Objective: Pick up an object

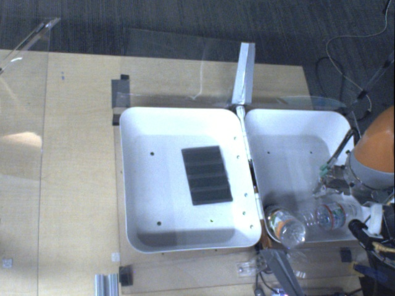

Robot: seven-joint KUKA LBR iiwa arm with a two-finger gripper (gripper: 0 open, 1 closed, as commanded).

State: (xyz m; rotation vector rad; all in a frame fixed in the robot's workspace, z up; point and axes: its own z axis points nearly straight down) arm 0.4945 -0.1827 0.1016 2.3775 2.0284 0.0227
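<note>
Clear plastic bottle with orange-banded label lies on its side at 6 o'clock in right white bin: light, slippery, crushable (grip mid-body, across its width); hand just at its 1 o'clock, opening indiscernible.

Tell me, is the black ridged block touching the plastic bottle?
Apart. The camera view shows the black ridged block in the left bin and the plastic bottle in the right bin, rims between them.

Bright, even overhead light; slightly soft focus.
</note>
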